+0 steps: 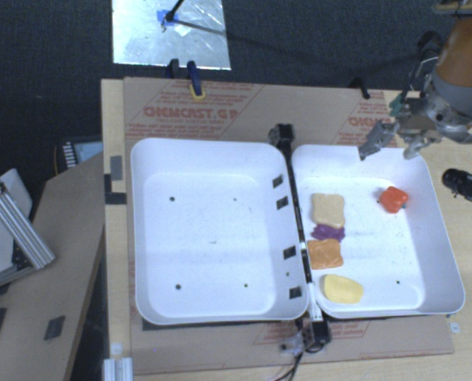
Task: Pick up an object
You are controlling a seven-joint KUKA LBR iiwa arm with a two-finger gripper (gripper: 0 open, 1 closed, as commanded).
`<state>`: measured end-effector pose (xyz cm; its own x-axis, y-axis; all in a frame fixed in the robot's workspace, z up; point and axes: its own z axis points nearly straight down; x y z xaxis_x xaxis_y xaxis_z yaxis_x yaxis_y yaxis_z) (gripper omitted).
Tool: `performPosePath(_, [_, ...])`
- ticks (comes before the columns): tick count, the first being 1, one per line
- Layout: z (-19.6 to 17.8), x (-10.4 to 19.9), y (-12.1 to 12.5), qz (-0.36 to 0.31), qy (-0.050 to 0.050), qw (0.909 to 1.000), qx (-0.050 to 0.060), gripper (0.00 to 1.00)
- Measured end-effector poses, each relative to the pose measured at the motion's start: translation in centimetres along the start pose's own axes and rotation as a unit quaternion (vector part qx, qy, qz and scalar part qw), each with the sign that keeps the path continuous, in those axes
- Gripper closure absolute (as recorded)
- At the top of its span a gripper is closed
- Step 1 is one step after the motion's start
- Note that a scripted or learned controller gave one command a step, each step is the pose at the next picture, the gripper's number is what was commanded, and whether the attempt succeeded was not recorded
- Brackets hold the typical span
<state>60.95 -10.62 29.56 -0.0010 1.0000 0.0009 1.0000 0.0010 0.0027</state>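
The right bin [434,244] holds several small objects. A red-orange piece [393,199] lies near its right wall. Along its left side sit a tan slab [328,209], a purple piece [328,232], an orange block [324,253] and a yellow oval [343,289]. My gripper [393,143] hangs above the bin's far right corner, up and slightly left of the red-orange piece. Its two fingers are spread apart with nothing between them.
The left bin [212,228] lies beside the right one, a black hinge strip [295,228] between them. Both rest on a cardboard sheet [212,105]. A shiny foil square [170,22] lies at the back, an aluminium frame [13,221] at the left.
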Motion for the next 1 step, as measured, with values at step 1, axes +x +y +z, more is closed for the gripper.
performPosePath(1, [-3.75, -1.64, -6.87, 0.001, -0.001, 1.0, 0.0, 0.0])
